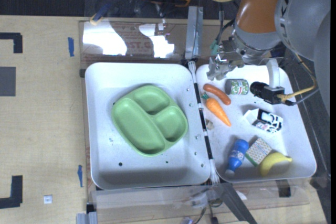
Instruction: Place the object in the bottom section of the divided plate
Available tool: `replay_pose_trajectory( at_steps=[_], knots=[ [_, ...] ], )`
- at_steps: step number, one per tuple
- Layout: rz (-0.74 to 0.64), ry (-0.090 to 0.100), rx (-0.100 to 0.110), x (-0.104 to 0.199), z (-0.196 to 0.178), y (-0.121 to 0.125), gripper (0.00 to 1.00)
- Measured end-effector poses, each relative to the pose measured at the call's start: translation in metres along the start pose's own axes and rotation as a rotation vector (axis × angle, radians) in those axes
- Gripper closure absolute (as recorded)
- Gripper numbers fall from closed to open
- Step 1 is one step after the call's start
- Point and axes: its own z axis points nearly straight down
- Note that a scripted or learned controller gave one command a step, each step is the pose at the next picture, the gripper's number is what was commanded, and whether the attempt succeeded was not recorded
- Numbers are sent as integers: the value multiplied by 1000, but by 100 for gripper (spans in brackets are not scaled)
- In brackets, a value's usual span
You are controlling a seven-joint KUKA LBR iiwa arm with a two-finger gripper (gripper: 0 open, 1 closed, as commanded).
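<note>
A green divided plate (137, 128) lies in the left bin (105, 86), with two small sections at its far side and one large section nearer the front. Nothing lies on the plate. My gripper (218, 70) hangs over the far left corner of the right bin (299, 134), just above a red-orange sausage (216, 93). An orange carrot (218, 112) lies right in front of the sausage. I see nothing held in the gripper.
The right bin also holds a small green can (237, 86), a black-and-white carton (268, 121), a blue bottle (237, 155), a patterned box (258, 150) and a yellow banana (274, 163). A ridge (202, 123) divides the two bins.
</note>
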Motion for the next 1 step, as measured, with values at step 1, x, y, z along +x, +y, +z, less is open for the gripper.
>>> replay_pose_trajectory(
  at_steps=[1],
  knots=[
    [219, -1, 1, -71, -89, -14, 100]
  ],
)
